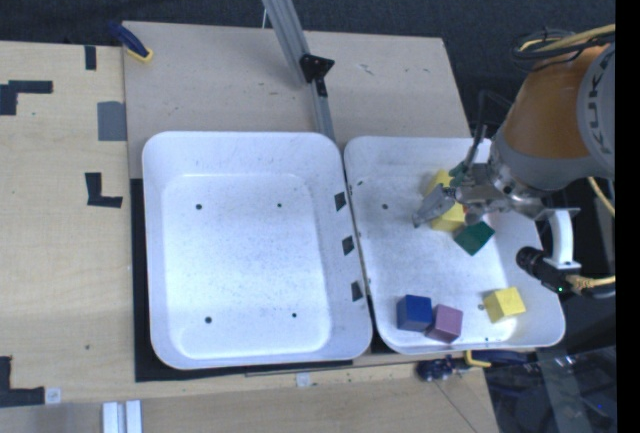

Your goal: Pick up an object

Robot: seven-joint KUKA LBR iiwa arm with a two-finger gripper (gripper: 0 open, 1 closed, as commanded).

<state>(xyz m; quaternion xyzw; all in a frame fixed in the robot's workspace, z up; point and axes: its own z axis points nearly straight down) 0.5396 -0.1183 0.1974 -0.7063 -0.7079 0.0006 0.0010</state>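
My gripper (447, 203) is low over the upper middle of the right bin (390, 171), at the end of the grey arm with the orange band (548, 116). It sits right over a yellow block (449, 218) whose yellow shows on both sides of the gripper. A dark green block (474, 238) lies just below and to the right of it, touching or nearly touching the yellow one. Near the bin's front edge rest a blue cube (414, 311), a purple cube (446, 322) against it, and a yellow cube (504, 303).
The left bin (170, 171) stands beside the right one, the two rims meeting at the middle. A slanted grey metal bar (285, 16) runs down from the top to the bins' junction. Cables hang by the arm at the right.
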